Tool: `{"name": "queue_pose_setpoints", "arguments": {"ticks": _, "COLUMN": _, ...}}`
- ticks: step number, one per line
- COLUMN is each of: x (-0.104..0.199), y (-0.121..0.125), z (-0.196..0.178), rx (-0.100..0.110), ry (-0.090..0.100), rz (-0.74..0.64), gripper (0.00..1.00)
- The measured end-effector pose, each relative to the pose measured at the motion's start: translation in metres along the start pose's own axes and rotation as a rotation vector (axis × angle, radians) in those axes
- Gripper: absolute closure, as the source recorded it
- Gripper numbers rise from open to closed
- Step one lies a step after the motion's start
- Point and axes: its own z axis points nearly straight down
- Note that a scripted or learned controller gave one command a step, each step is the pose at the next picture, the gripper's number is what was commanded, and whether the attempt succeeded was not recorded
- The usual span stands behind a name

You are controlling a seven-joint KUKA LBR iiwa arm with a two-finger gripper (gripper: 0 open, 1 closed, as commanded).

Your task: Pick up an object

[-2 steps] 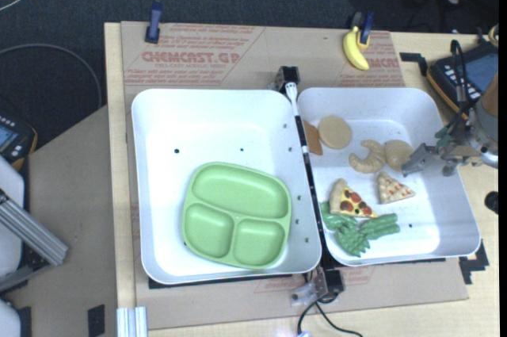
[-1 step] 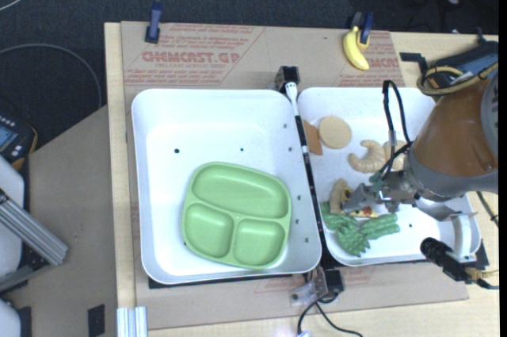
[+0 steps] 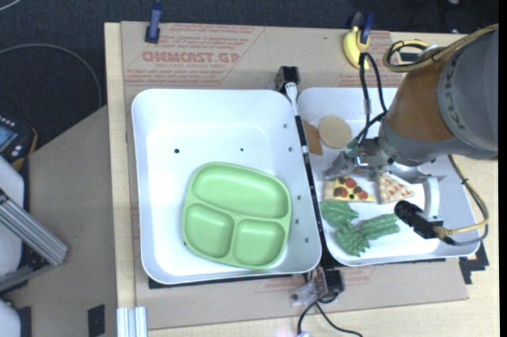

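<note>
I see my claw (image 3: 366,161) low in the right bin (image 3: 451,244), just above the pizza slices (image 3: 355,189). Green beans (image 3: 358,229) lie nearby. I cannot tell if it grips anything.

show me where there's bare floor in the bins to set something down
The left bin has bare white floor along its far half, above the green divided tray, and a strip on the tray's left. The right bin is crowded: pizza slices, green beans, a tan disc and the arm's gripper.
</note>
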Motion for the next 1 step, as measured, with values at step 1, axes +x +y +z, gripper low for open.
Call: {"name": "queue_pose_setpoints", "arguments": {"ticks": 1, "x": 0.0038, "y": -0.0449, "z": -0.0032, "rx": -0.002, "ry": 0.000, "rz": 0.007, "gripper": 0.00}}
